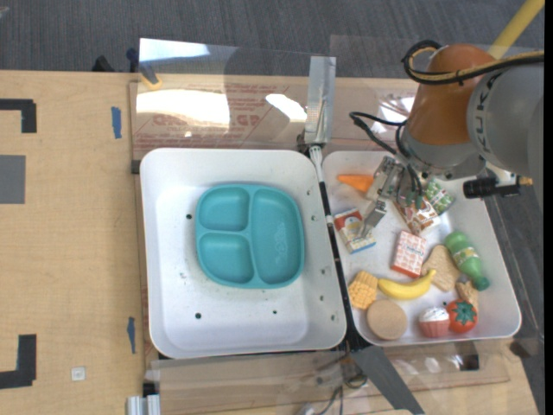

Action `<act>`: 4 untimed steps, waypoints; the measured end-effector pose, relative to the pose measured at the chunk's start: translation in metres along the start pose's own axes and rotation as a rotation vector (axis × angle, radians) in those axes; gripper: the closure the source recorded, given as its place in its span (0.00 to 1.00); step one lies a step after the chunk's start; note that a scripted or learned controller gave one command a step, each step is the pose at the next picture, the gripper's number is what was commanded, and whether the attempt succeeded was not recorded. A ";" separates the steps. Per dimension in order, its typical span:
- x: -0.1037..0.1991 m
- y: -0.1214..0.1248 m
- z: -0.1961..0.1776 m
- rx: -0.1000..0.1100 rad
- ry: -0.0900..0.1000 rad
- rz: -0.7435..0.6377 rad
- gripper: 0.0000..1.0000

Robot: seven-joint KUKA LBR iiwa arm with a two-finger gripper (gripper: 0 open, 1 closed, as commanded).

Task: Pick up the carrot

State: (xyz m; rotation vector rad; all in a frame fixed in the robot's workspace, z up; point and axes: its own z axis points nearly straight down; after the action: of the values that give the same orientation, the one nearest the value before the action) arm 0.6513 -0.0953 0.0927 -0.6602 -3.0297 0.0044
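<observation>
The carrot (pixel 354 181), small and orange, lies near the far left corner of the right bin (pixel 510 309). My gripper (pixel 378 204) hangs low over that bin just to the carrot's right, below the arm's orange band (pixel 449 85). Its two grey fingers (pixel 373 219) point down and to the left and stand apart, open, with nothing between them. The upper finger is close beside the carrot's thick end; I cannot tell whether they touch.
Toy food crowds the right bin: a red-and-white carton (pixel 350 225), a snack bag (pixel 423 206), a strawberry box (pixel 409 253), a banana (pixel 406 286), a green bottle (pixel 467 258), a tomato (pixel 462 316). A teal divided plate (pixel 251 236) sits in the left bin (pixel 164 232).
</observation>
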 end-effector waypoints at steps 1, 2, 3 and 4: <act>0.005 0.003 0.002 -0.005 -0.003 0.312 0.00; 0.001 0.004 0.003 -0.009 0.000 0.598 0.00; -0.005 0.007 -0.013 -0.026 -0.031 0.594 1.00; 0.016 -0.031 -0.093 -0.032 -0.041 0.837 1.00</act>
State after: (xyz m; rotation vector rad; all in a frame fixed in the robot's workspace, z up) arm 0.6278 -0.1172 0.1868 -1.8644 -2.5399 -0.0046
